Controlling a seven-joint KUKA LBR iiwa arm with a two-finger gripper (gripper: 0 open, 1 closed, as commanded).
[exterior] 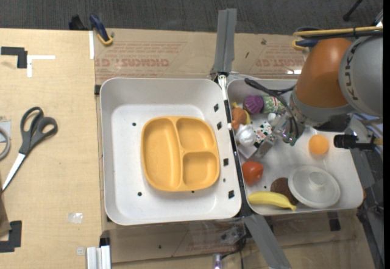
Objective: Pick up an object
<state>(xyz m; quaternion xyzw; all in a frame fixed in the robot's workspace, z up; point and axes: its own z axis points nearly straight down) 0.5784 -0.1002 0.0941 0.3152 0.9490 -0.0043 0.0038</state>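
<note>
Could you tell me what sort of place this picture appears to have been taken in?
Probably a robotics lab workbench. A KUKA arm reaches over two white bins, one holding a yellow divided plate, the other toy food such as a banana. Scissors lie on the bench.

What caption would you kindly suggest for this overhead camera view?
KUKA arm lowers its gripper among toys in the right bin; the left bin holds a divided yellow plate.

Scissors are lying on the bench at the far left, well apart from the bins. A sheet of cardboard is lying behind the left bin, and a blue-and-yellow clamp is sitting at its left corner.
</note>
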